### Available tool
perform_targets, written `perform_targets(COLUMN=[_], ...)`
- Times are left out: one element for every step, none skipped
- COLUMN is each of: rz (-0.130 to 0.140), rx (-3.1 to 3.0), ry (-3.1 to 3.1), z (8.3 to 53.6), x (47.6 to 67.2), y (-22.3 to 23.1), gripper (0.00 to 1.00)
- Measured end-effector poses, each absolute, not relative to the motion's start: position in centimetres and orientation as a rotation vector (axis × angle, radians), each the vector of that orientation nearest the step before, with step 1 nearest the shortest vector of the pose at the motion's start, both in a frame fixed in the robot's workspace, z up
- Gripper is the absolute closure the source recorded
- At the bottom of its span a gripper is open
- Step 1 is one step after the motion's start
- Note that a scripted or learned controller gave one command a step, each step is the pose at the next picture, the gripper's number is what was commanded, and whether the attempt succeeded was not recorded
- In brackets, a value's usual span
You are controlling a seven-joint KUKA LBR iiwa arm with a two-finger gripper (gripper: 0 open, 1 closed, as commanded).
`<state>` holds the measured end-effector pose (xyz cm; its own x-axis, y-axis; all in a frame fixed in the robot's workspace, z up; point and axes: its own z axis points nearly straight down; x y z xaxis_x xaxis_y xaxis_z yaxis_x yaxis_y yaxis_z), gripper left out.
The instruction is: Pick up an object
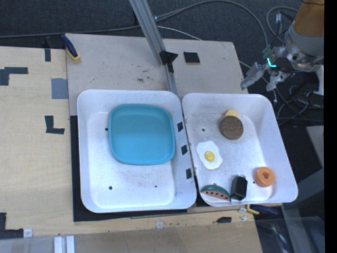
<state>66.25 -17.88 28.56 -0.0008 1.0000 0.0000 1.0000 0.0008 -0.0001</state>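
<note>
Tool [261, 79] spread, empty, beyond right bin [279, 141]; left bin [89, 141] holds blue plate [141, 134].

A plate [141, 134] lies in the left bin [87, 141]; a toy egg [209, 155] lies in the right bin [281, 157].

Words: none can be read anywhere.
Numbers: none can be read.
Brands or signs: none can be read.
Blue plate [141, 134]: plain, no writing on it.
White bins [87, 141]: plain, no labels.
Bench [31, 141]: it has dark tape bits, but no letters on them.
Small black block [238, 187]: too small to tell if it has any writing.
</note>
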Motion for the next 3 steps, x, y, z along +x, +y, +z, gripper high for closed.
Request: perform_targets(rz=[0.000, 0.005, 0.006], rx=[-2.220, -2.219, -2.217], ry=[-2.222, -2.219, -2.218], z=[28.6, 22.9, 16.6], x=[66.2, 66.7, 66.7], y=[-17.9, -18.6, -18.7], gripper=[0.00, 0.00, 0.00])
